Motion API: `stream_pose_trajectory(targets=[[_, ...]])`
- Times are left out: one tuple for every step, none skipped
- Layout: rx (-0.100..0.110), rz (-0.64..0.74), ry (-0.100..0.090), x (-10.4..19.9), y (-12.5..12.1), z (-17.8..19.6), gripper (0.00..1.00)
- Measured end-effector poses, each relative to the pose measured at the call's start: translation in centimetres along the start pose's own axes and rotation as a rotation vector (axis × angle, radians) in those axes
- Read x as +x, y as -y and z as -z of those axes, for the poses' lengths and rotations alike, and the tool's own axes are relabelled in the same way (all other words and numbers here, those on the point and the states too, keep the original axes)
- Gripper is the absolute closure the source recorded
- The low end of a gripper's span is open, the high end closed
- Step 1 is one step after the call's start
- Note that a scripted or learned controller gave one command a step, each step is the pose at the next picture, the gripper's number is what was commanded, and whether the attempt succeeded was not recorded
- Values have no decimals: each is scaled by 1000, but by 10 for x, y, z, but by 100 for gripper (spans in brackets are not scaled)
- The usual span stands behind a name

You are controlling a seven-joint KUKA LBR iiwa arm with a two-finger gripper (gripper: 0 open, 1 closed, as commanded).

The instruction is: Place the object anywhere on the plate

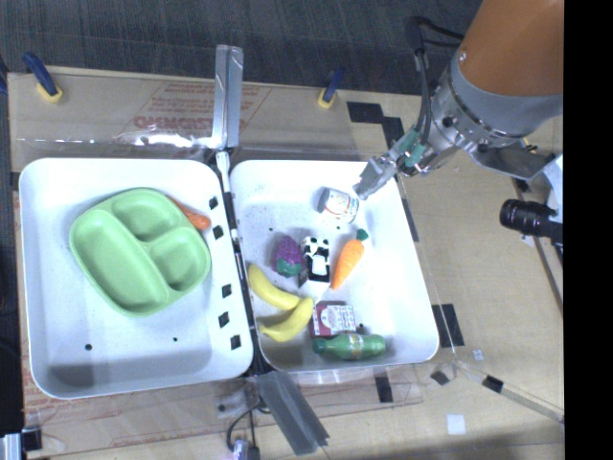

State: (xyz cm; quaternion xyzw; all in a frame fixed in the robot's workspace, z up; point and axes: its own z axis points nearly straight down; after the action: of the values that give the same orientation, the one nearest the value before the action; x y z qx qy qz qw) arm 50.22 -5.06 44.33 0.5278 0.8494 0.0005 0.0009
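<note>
Gripper poised just right of small can, finger state cannot be told | can judged light, rigid, smooth, slippery | sides to be pinched.

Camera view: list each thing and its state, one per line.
Green plate: in left bin, bare of toys.
Small orange piece: beside plate's rim, off the plate.
Carrot: lying in right bin.
Bananas: lying in right bin.
Green bottle: on its side.
Pincer: above the white can, holding nothing visible.
</note>
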Motion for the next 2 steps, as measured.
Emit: stream_pose_trajectory(targets=[[1,-102,-1,101,-63,-1,100],[4,196,-2,68,-5,-82,100]])
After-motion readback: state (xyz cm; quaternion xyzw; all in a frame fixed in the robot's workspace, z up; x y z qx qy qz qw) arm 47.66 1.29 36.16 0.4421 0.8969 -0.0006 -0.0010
